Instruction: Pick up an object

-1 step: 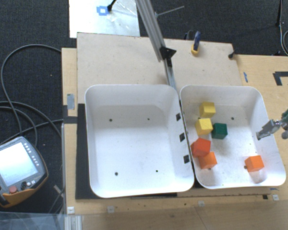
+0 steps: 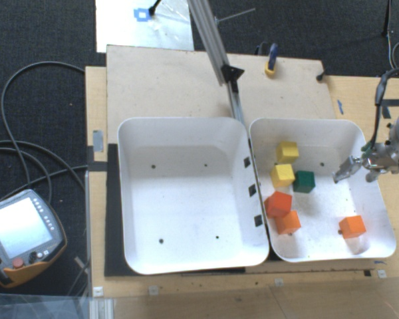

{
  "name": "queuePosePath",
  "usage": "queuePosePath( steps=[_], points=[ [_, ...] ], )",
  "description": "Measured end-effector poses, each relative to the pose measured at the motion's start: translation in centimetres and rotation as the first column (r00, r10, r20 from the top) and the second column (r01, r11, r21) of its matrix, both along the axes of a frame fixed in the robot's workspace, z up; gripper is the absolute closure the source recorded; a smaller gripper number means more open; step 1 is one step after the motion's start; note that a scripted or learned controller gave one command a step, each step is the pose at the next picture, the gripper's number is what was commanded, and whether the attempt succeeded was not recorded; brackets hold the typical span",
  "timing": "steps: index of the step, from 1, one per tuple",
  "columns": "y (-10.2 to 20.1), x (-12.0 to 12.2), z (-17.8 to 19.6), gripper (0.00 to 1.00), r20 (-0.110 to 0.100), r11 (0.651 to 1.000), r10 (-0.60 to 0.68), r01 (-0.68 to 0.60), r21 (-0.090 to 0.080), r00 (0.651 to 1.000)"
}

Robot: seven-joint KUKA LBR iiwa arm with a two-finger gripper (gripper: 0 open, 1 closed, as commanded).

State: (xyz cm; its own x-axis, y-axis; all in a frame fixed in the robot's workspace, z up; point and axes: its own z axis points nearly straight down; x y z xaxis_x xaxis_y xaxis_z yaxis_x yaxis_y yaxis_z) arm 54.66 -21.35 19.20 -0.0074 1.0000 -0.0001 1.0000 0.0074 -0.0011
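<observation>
- The jaws (image 2: 346, 170) hang at the right bin's (image 2: 319, 126) right wall, pointing left toward the blocks; nothing sits between them, and whether they are spread or closed I cannot tell.
- The green block (image 2: 304, 181) lies nearest, just left of the jaws — probably the easiest pick, with one side free.
- Left of the green block, a yellow block (image 2: 283, 175) sits almost against it; a second yellow one (image 2: 287, 151) lies behind.
- A red block (image 2: 278, 204) and an orange block (image 2: 288, 222) touch, forward-left of the green block — crowded, so harder to pinch.
- Another orange block (image 2: 352, 226) lies alone, forward-right.
- The left bin (image 2: 130, 178) shares the surface (image 2: 173, 78).
</observation>
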Motion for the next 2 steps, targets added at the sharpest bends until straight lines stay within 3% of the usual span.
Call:
queuePosePath(
  steps=[1,2],
  points=[
    [5.6,4.5,-2.4,0.00,0.005,1.000,0.005,-0.005,0.001,1.000],
    [4.3,0.9,-8.1,0.00,0.014,1.000,-0.006,0.006,0.003,1.000]
  ],
)
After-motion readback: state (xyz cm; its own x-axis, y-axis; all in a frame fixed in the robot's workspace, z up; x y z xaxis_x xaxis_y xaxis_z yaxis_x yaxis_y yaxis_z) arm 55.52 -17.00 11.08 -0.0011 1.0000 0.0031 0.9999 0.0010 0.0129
